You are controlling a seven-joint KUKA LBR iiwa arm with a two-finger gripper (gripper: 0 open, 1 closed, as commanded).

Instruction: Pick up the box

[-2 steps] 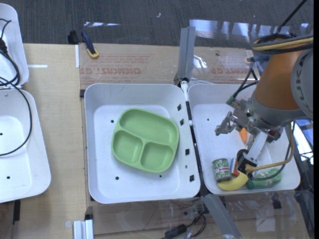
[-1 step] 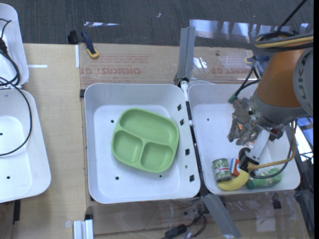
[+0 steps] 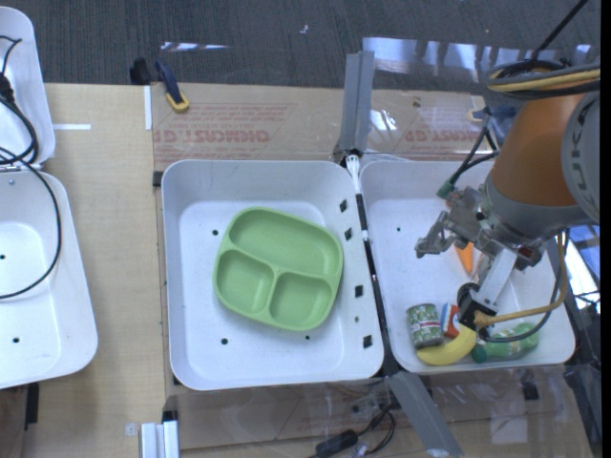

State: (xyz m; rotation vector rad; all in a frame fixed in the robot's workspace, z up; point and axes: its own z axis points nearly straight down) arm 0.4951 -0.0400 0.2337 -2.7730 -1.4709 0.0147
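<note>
My gripper [image 3: 436, 240] hangs over the middle of the right bin [image 3: 401, 208], reaching in from the right under the orange-banded arm. Just beneath it an orange object [image 3: 464, 257] peeks out, mostly hidden by the wrist; I cannot tell whether it is the box. No thing shows between the fingers. Along the bin's front edge lie a small green-labelled can [image 3: 423, 323], a yellow banana [image 3: 449, 348] and a green object [image 3: 506, 343], with a small red piece [image 3: 452, 329] between can and banana.
The left bin [image 3: 181, 256] holds a light green divided plate [image 3: 278, 268]. The wall between the two bins runs down the middle. The right bin's far and left parts are bare white floor. White tubs stand at the far left of the bench.
</note>
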